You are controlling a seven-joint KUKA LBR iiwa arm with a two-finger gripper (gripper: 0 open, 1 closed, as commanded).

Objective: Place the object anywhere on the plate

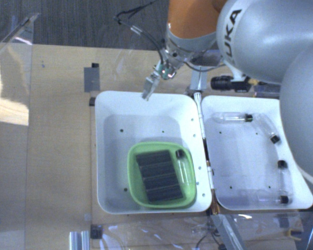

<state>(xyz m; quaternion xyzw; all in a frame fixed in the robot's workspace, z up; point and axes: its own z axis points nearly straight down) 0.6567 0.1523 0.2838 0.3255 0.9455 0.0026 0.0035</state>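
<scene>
Wooden counter (52, 139) is seen beneath; the gripper (147, 93), whose opening cannot be told, could be snagged on the left bin's (100, 155) twelve-o'clock rim.

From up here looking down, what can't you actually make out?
- Gripper: too small and blurred to judge.
- Right bin: its right side is hidden behind the arm.
- Dark object on the green plate: too blurred to identify.

The arm (261, 35) runs off the top and right edges, hiding the right bin's (240, 155) far corner. Right of the fingers (148, 90), the gripper's mount is blurred.
</scene>
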